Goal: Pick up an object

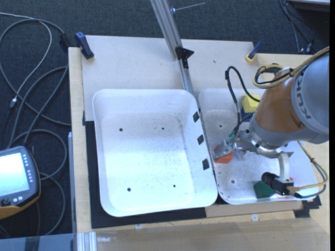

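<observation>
Bench [136, 61] of pale board is seen from above at a slant in the camera view, and two shallow white bins are carried on it side by side. The wide white bin [104, 104] on the view's left is speckled with dark flecks across its floor. Three small black tabs [200, 139] are seen along the wall it shares with its neighbour.

Over to the narrower white bin [230, 191] on the view's right, where the grey arm [309, 103] is reached in from the right edge, its orange band [272, 111] bent over the bin. The gripper [226, 149] is lowered near the bin's left wall, about midway along it. A small orange-red object [224, 159] is seen right at its tip, touching or just below it. Whether the gripper is clenched or released cannot be told from here, nor whether that object is grasped.

A green object [260, 190] is found near the bin's front rim, well apart from the gripper. A yellow block [250, 104] is partly covered by the arm towards the bin's far end.

At the bench's far corners, a blue clamp [84, 45] and a second blue clamp [254, 51] are noted. A slanted aluminium bar [163, 17] is run down to the gap between the bins. On the dark floor, looped grey cables [31, 61] and a handheld screen pendant [15, 177] are laid out at the left.
</observation>
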`<action>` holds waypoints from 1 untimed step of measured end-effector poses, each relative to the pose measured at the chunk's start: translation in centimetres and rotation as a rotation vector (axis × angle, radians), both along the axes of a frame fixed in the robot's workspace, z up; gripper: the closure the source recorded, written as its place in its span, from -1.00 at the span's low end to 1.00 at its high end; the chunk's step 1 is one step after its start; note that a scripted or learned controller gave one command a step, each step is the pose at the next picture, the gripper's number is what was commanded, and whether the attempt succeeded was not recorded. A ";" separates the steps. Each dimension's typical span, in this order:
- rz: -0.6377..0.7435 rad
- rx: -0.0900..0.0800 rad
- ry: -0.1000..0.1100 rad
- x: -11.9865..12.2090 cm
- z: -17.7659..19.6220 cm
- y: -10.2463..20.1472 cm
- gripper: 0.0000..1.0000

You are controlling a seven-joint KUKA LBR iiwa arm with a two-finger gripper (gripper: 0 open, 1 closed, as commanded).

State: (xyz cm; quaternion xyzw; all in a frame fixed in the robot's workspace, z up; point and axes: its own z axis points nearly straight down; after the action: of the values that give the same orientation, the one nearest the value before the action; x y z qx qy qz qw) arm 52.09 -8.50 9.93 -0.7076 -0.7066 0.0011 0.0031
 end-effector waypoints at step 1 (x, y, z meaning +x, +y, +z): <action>0.002 -0.003 -0.008 1.7 0.0 -0.5 -1.00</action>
State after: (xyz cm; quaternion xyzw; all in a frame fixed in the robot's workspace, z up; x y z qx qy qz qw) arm 53.84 -9.00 9.95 -0.7069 -0.7073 -0.0006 -0.0005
